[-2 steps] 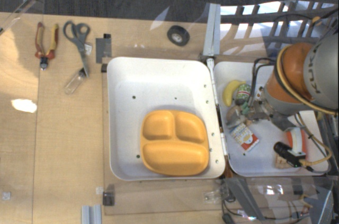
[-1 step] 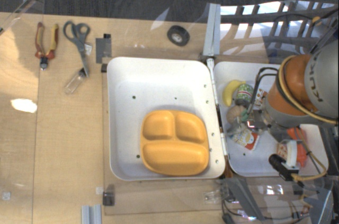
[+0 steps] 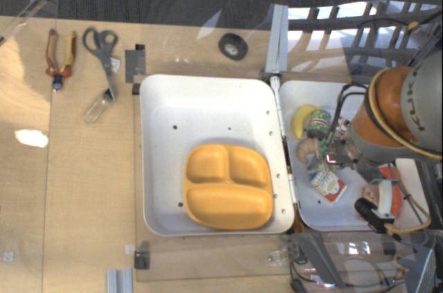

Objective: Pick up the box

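The box (image 3: 327,185) is a small white carton with blue and red print. It lies tilted on the floor of the right bin (image 3: 304,212), near the bin's front left. My gripper (image 3: 332,155) hangs just behind the box, low over the bin, with the grey and orange arm (image 3: 394,111) reaching in from the right. Nothing shows between the gripper and the box, and the box rests on the bin floor.
A yellow fruit (image 3: 300,120), a green and white can (image 3: 318,122) and a tan lump (image 3: 309,149) crowd the right bin's left side beside the gripper. The left bin (image 3: 159,146) holds a yellow divided tray (image 3: 228,185). Pliers, scissors and a tape roll lie on the bench behind.
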You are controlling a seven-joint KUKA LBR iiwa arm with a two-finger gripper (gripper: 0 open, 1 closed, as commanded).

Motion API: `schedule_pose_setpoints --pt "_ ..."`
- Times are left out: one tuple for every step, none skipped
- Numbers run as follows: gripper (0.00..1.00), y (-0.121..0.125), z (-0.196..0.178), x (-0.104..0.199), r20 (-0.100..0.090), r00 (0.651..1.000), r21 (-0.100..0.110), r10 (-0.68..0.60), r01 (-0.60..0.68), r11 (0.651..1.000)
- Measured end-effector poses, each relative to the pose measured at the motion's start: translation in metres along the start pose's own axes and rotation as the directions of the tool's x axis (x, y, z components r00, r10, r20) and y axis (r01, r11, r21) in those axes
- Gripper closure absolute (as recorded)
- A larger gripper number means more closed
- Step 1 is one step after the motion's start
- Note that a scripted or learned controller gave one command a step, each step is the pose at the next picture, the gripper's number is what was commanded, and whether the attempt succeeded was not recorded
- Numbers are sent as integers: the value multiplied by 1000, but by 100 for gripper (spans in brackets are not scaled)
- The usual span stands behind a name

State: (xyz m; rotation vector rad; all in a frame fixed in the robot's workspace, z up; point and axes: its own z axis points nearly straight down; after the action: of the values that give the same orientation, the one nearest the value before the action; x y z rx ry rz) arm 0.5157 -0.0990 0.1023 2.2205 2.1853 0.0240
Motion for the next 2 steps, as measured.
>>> schedule_pose_setpoints --pt "100 -25 -84 63 -9 999 22 -44 44 999" --pt "0 -26 -84 62 -9 999 23 -43 43 999"
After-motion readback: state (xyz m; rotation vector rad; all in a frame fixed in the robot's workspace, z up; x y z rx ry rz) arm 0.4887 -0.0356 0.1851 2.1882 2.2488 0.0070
